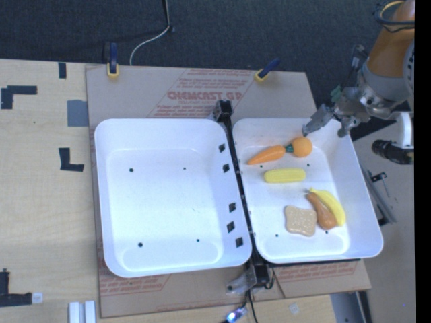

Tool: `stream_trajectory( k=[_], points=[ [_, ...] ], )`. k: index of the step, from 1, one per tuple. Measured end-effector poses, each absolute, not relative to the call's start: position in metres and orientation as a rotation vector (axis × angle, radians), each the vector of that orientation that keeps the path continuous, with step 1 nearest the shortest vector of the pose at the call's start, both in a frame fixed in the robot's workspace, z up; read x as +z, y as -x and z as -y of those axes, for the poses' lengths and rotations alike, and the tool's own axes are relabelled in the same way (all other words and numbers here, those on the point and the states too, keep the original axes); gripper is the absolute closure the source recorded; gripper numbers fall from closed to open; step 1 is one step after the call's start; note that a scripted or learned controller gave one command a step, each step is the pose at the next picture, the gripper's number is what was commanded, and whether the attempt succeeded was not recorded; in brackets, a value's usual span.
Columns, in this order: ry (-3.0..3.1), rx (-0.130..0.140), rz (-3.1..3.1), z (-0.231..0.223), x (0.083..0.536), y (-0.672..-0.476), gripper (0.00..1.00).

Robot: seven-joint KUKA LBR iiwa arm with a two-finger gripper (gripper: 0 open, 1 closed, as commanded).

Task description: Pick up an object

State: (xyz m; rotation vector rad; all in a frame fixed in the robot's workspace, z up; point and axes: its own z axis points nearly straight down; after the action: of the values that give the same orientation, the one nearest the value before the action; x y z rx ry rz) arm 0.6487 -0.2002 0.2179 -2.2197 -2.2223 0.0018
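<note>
Hovering over the far right corner of the right bin (357, 180), our gripper (328, 122) holds nothing, and its two fingers stand apart, one (314, 122) pointing down toward the bin floor, the other (343, 129) out by the rim. We judge we are at the approach step: no object is picked yet, and any of the five will serve. Taking them from the front of the bench back toward the gripper: the bread (300, 221) lies farthest from it, well below and a little left; the banana (331, 206) sits just beside the bread, touching a brown piece (322, 212) that we cannot identify. Closer in, the yellow cob (284, 175) lies apart from the rest, below and left of the fingers. Nearest is the orange ball (302, 147), just under the left finger, with the carrot (266, 155) running off to its left; whether ball and carrot touch is hard to say, as a dark bit sits between them. The next move, as we see it, calls for a short drop and a slight shift left to bracket the ball, which may roll. The arm's upper part is cut off at the frame's edge, and the left bin (108, 180) has nothing for us.
</note>
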Motion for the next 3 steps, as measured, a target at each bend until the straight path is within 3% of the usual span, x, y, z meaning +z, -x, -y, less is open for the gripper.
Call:
stream_trajectory(
  k=[1, 2, 3],
  points=[
    [2.210, 0.003, 2.225, 0.133, 0.174, -0.669, 0.00],
    [2.211, 0.008, 2.220, 0.092, 0.118, -0.633, 0.00],
    [2.216, 0.003, 2.223, 0.094, 0.132, -0.635, 1.00]
  ],
)
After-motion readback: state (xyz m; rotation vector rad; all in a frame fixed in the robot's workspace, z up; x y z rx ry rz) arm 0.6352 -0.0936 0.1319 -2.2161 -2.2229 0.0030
